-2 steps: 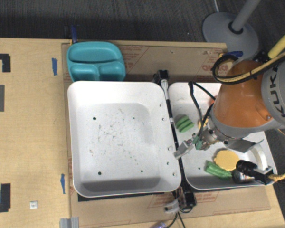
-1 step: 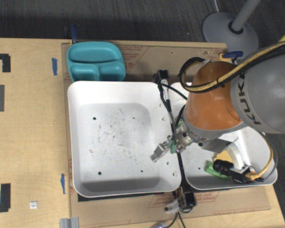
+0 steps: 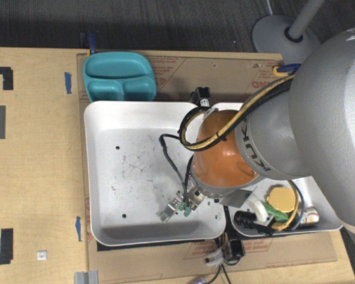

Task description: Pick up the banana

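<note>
The tan counter (image 3: 35, 158) carries two shallow white bins side by side, the left bin (image 3: 124, 176) and the right bin (image 3: 326, 222). A teal divided tray (image 3: 119, 76) sits just beyond the left bin's far edge. Blue tape strips (image 3: 68, 83) and black marks (image 3: 3, 78) lie on the bare surface.

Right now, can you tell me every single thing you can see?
Shallow white plastic bins: two, white; left one, right one partly under the arm.
Moulded teal plastic tray: one, teal, behind the left bin.
Round yellow thing: one, yellow, in the right bin.
Blue tape strips: three, blue, on the bench.
Robot arm: one, grey and orange, from the right.
Claw: one, over the left bin's near right corner.
</note>
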`<state>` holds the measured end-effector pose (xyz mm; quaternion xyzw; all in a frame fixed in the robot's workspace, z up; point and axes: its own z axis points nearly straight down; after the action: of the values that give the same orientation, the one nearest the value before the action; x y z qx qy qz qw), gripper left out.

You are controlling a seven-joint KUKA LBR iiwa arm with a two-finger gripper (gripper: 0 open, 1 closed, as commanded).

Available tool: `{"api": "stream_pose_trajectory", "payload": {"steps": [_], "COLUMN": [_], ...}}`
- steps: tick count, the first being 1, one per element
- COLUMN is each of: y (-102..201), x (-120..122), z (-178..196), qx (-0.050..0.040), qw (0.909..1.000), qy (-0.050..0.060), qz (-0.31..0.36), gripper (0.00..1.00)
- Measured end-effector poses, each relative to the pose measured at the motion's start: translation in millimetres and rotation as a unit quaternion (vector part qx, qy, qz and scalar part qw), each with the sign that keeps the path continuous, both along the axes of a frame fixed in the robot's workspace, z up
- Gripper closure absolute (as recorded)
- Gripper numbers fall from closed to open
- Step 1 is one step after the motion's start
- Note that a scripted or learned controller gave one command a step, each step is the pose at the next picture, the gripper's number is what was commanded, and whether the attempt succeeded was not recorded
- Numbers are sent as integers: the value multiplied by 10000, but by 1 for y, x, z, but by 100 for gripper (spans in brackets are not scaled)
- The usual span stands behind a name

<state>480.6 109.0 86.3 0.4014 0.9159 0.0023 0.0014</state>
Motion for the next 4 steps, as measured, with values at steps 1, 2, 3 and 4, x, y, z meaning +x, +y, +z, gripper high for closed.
{"api": "stream_pose_trajectory", "payload": {"steps": [1, 2, 3, 4], "y": [52, 91, 42, 101], "x": [21, 32, -1, -2], "z": [0, 82, 264, 115], "qx": [2, -8, -8, -14], "qw": [9821, 9418, 9858, 9992], "qy": [9, 27, 15, 24], "qz": [-1884, -3361, -1682, 387], "gripper": [0, 0, 0, 0]}}
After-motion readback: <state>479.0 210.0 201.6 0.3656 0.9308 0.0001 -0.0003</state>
